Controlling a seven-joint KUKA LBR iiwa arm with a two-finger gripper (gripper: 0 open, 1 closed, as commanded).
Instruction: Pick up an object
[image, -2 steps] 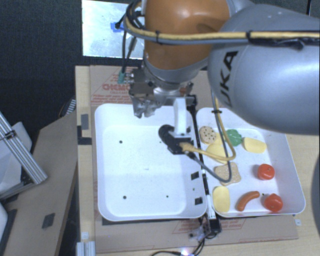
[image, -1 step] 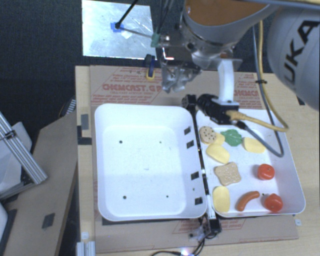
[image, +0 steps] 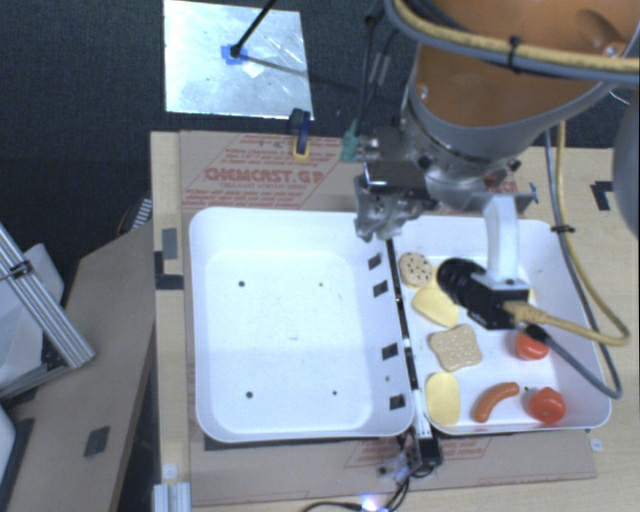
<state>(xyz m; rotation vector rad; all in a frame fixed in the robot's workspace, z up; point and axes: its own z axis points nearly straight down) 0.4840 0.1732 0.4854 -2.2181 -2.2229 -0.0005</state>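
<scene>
Approach step: you see the jaws (image: 378, 226) hanging over the divider betw. the two bins, spread or pressed together can't be told, nothing pinched, w/ food items—cookie (image: 414, 268), cracker (image: 455, 347), sausage (image: 494, 400)—lying in the right bin (image: 575, 330); next needs descent onto one.

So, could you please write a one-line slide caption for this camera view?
KUKA arm hovers over the right bin of toy food, including a sausage and cracker.

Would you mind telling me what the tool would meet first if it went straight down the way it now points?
Probably the white rim between the two bins, beside the round cookie; the tool hangs over that edge, though depth is unclear.
</scene>
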